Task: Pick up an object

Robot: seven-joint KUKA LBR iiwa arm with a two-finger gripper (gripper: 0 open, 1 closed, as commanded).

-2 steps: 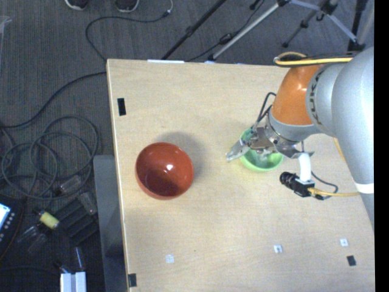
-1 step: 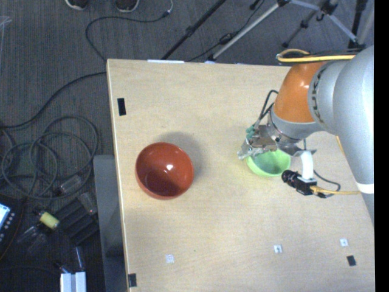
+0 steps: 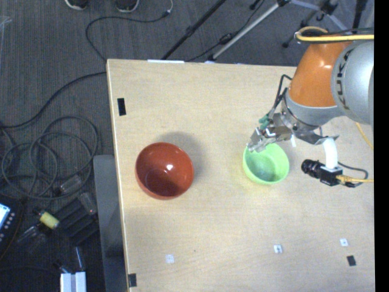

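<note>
Gripper (image 3: 262, 140) sits at the green bowl (image 3: 266, 164)'s far-left rim, finger opening can't be told and no hold is evident; the red bowl (image 3: 164, 170) lies well left of it; risk: thin rim slips, bowl tips or skids.

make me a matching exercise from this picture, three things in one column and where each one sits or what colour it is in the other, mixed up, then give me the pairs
Things:
1. red bowl
2. green bowl
3. gripper

Descriptions:
A. at the upper left rim of the green bowl
B. left part of the table, standing alone
C. right of the red bowl, under the arm's wrist

Pairs: 1-B, 2-C, 3-A
</note>
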